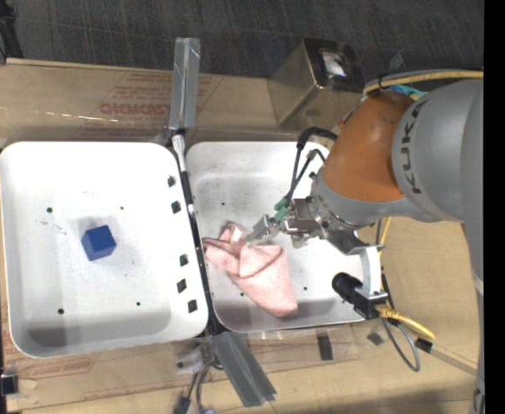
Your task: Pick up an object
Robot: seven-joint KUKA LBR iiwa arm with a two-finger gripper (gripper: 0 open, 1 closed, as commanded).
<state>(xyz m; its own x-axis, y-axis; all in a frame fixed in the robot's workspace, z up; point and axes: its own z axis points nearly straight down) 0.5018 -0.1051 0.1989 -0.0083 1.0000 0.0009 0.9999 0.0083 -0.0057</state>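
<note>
A crumpled pink cloth [259,272] lies in the right bin [235,171], toward its front left. My gripper [270,228] is low over the cloth's upper edge and seems to touch it there; the wrist hides how it meets the fabric. A small blue cube [99,241] sits in the left bin [28,171], well away from the gripper.
The grey arm with its orange band [369,158] covers the right bin's right side. A divider with black clips [183,231] separates the bins. A metal box [314,80] and cardboard [80,102] lie behind them. Cables [403,326] trail at the front right.
</note>
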